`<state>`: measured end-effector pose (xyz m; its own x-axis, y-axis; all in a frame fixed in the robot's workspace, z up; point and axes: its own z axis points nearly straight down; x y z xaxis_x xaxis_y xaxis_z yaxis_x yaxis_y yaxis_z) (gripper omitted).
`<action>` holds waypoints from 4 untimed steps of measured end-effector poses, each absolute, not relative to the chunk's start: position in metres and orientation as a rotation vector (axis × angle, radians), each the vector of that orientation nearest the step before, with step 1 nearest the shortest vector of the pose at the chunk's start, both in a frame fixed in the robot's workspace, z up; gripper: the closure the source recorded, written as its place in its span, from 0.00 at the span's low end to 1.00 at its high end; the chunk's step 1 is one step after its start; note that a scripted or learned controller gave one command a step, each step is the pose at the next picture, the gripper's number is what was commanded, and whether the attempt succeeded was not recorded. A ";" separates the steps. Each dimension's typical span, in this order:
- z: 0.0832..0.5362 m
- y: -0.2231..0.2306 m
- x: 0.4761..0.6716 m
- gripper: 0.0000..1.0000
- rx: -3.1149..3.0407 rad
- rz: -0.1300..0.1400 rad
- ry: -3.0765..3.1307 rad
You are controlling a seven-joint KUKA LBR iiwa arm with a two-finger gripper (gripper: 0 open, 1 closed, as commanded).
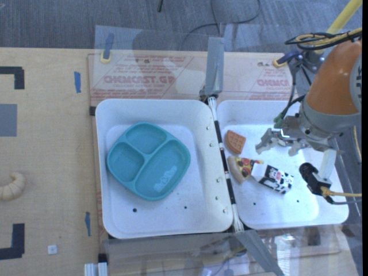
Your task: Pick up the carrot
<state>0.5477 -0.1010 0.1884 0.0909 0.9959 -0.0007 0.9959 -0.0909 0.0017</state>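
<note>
**Two bins side by side on tabletop**

Left bin (pixel 115 211) holds a divided plate (pixel 148 161), left of centre. Right bin (pixel 287 211) holds a waffle (pixel 234 141) near its left wall, a pizza slice (pixel 240 168) just in front of it, and a toy cow (pixel 275 178) right of the slice. Claw (pixel 282 142) hangs over the right bin, right of the waffle, behind the cow. A croissant (pixel 11 187) lies on the tabletop (pixel 52 131), far left of both bins.

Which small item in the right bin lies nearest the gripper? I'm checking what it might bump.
The black-and-white cow-patterned toy: it sits just below the gripper, while the orange waffle-textured piece and the slice-shaped toy lie further left.
</note>
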 end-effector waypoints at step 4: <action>0.110 -0.118 0.557 1.00 1.380 0.011 2.808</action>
